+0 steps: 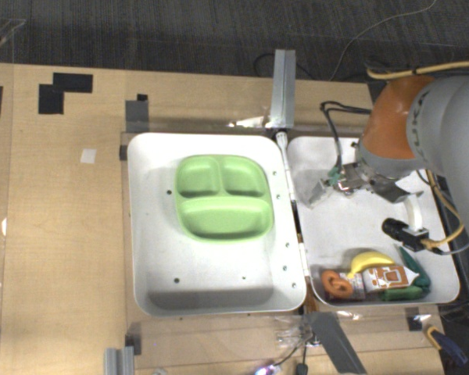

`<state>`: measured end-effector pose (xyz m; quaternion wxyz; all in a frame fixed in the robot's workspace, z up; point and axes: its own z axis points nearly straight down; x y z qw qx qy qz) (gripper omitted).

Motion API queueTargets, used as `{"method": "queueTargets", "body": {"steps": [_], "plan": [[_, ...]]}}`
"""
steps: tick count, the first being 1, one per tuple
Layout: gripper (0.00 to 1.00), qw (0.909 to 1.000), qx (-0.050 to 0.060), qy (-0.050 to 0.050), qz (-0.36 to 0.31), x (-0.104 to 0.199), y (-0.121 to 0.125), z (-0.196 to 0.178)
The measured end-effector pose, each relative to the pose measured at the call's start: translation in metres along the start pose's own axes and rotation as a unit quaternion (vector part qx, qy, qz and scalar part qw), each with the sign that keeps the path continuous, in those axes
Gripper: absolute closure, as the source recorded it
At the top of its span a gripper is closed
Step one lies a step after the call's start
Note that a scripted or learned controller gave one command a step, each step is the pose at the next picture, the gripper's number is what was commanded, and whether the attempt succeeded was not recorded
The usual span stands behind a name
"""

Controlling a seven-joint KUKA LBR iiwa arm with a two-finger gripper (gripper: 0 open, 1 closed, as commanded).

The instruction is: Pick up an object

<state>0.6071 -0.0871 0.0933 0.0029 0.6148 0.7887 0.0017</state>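
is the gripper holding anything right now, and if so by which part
It cannot be told. The gripper is low in the right bin, near its far left corner, with no object visible at its tip. The pile of objects lies apart at the near edge.

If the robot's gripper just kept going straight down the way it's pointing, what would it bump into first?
Probably the bare white floor of the right bin. The gripper points down near that bin's upper left corner, well apart from the toy pile at the near edge. Depth is hard to judge from above.
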Motion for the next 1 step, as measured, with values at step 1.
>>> {"method": "queueTargets", "body": {"steps": [1], "plan": [[0.00, 1.0000, -0.003, 0.000, 0.008, -0.0054, 0.0139, 0.0028]]}}
